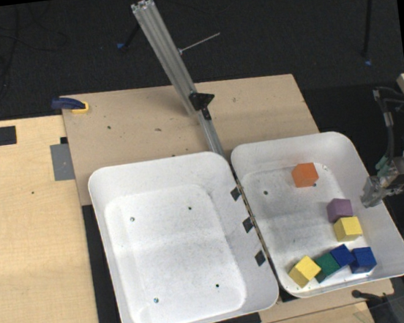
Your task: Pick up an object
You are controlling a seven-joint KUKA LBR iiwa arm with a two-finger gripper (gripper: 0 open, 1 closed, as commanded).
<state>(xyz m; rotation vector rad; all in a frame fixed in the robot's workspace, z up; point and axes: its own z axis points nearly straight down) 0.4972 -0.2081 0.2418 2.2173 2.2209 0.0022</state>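
— Camera view from above the bench: what takes up the most room?

— Two shallow white plastic bins side by side on the tan wooden bench (138, 121). The left white bin (117, 187) is the larger in the frame; the right white bin (279, 156) touches it along the middle, where small black clips join the rims.

— And the arm?

— At the right edge, beside the right bin's outer rim, a grey metal gripper (376, 192) shows near the purple block's height. Most of the arm is cut off by the frame edge. Nothing sits between the fingers that I can see, and whether they stand wide or narrow I cannot tell; the part is small and dim against the dark floor.

— Which objects could be picked?

— All lie in the right bin. An orange foam cube (305, 174) sits alone toward the far side. A purple cube (339, 209) touches a yellow cube (348, 228) just below it, near the right wall. Along the near wall runs a row: a second yellow block (303, 271), a green block (326, 265) partly hidden, a blue block (340, 255) and another blue cube (363, 258), all packed together.

— Anything else?

— A slanted silver aluminium rail (171, 57) rises behind the bins.
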